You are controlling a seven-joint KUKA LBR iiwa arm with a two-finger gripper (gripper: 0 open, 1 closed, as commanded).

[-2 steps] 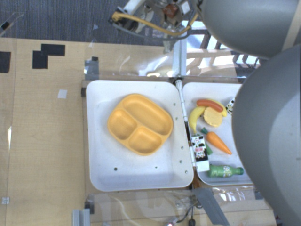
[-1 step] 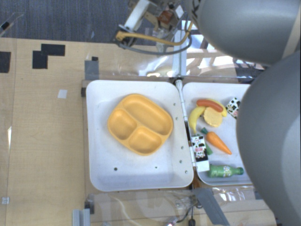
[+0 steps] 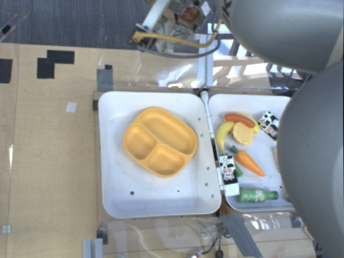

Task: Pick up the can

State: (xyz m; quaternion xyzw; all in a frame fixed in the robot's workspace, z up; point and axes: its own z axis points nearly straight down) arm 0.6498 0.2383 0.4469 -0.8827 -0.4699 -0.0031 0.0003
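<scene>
My grey arm (image 3: 301,31) fills the top and right of the camera view and hides the right part of the right bin (image 3: 215,104). Its gripper end (image 3: 174,9), with a yellow cable looped beneath it, hangs past the far edge of both bins, above the divider between them. In the uncovered part of the right bin lie a banana (image 3: 223,133), a red sausage (image 3: 240,119), a yellow round piece (image 3: 243,135), a carrot (image 3: 250,163), a green bottle (image 3: 257,195) and two cow-patterned cartons (image 3: 228,172) (image 3: 268,124).
The left bin (image 3: 115,192) holds a yellow three-section plate (image 3: 159,141) near its middle. A raised divider (image 3: 210,144) separates the bins. Bare wooden bench (image 3: 48,160) spreads out to the left.
</scene>
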